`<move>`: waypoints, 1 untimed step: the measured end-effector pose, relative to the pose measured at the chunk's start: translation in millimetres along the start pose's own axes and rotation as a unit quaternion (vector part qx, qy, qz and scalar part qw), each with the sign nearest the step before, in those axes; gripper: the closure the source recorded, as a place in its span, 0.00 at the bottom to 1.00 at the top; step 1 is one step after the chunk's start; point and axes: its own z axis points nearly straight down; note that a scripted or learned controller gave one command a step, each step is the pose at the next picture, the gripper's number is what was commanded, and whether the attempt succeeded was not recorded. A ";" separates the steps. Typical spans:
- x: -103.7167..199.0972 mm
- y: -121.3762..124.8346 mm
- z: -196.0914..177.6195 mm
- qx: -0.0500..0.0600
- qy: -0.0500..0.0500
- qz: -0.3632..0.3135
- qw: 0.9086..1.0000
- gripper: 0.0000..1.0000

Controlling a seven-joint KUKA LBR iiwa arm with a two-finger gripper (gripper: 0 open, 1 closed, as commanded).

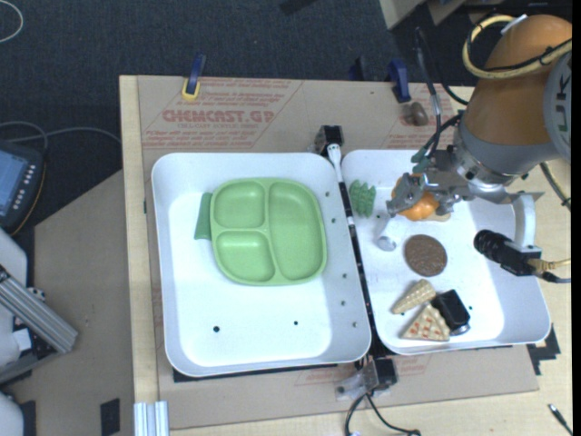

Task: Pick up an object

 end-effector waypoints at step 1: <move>14.4 -48.2 3.5 0.000 0.000 0.002 1.000 1.00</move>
